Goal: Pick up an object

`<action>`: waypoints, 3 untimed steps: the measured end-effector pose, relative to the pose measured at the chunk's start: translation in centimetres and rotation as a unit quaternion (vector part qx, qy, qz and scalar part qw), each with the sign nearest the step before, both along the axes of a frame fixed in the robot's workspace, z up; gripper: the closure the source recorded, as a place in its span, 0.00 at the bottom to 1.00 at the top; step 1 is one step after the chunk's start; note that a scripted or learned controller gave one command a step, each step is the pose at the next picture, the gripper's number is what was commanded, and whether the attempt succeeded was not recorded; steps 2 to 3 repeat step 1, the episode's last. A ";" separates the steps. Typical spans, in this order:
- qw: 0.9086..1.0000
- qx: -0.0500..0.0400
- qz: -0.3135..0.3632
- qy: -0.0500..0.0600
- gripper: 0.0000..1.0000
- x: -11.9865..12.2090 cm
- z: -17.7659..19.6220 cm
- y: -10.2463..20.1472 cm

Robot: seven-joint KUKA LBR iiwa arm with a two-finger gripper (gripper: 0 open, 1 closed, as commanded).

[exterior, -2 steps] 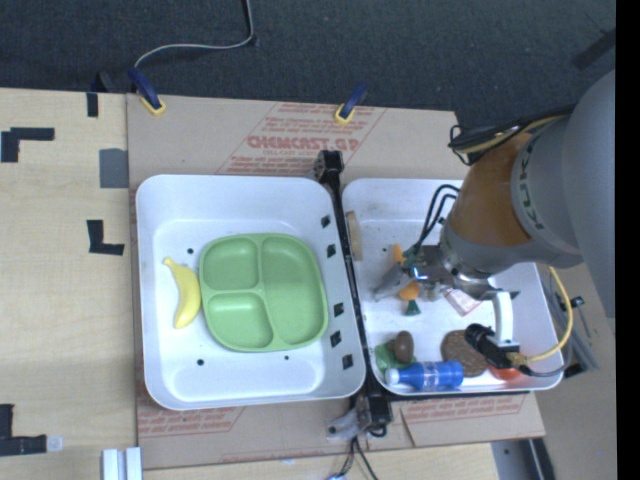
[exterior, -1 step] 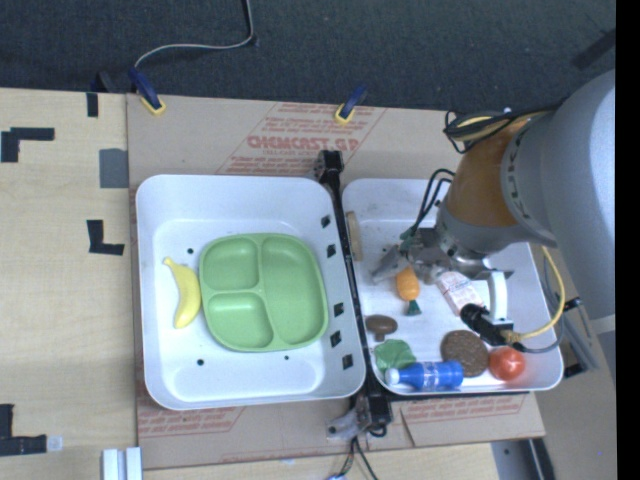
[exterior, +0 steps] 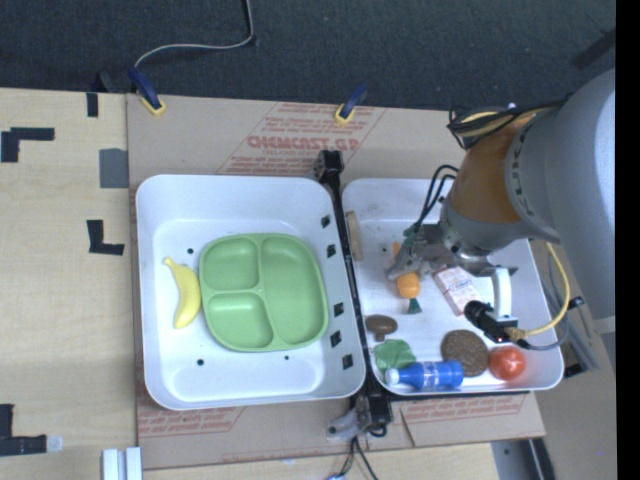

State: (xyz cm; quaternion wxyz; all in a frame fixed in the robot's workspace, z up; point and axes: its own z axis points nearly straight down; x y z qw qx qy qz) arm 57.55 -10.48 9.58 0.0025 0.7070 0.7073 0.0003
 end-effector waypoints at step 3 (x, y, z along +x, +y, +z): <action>1.000 0.002 0.001 0.002 1.00 -1.3 8.8 7.0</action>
